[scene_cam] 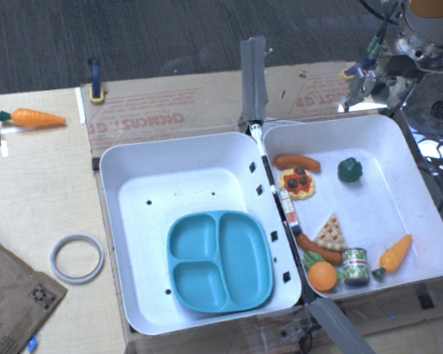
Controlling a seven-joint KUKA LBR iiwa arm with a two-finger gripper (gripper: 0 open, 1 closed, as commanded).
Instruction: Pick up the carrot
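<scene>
Clearly the approach has not begun in earnest: the tool (370, 82) hangs above the far right corner of the right bin (399, 133), over its rim and the brown cardboard behind it, with nothing visible in its grip. Whether it is released or clenched I cannot tell; cables and fittings crowd that part of the view.

The carrot (397, 254) that fits the task lies in the right bin near its front right corner, tilted, with its green end pointing toward a small can (355, 267) just beside it. An orange ball (323, 277) sits on the other side of the can, and a sausage (318, 248) and a cracker wedge (330, 232) lie a little further in. A second carrot (32, 118) rests on the tabletop (31, 195) at the far left, well apart from both bins and probably beyond easy reach.

The next move, as I judge it, calls for carrying the tool along the bin's right side toward the front, turning it to close across the carrot's narrow width, and coming down on the thicker orange part, away from the can. The bin wall is near on the right, so there is little room for error.
</scene>
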